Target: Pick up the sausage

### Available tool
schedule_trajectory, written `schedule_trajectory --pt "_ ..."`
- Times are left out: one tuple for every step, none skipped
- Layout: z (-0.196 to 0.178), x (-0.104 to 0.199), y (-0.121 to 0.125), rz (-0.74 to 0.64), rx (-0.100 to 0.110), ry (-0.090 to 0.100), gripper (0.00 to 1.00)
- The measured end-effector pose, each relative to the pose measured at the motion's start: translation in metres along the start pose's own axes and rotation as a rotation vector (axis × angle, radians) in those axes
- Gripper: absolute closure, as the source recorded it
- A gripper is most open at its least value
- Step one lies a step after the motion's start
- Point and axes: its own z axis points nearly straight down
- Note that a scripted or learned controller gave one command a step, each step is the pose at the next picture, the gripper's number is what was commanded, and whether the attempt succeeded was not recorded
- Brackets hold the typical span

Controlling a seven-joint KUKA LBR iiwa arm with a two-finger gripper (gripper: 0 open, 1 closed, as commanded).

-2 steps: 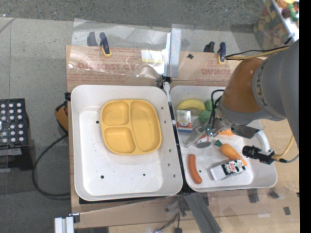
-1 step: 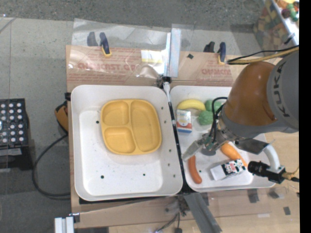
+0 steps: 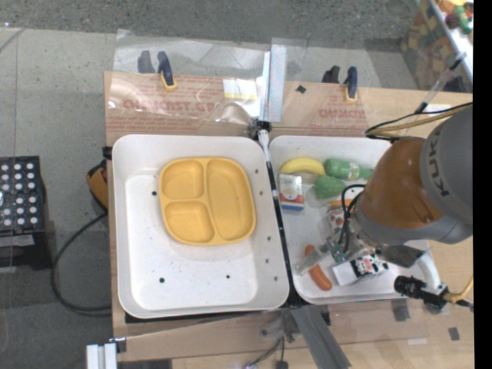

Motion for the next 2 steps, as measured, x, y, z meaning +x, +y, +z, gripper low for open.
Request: schedule_trajectory --pt "-0.009 -0.001 -0.001 0.004 0.000 -0.001 1.00" --pt "-0.099 -0.018 0.097 0.241 0.003 -0.002 1.00"
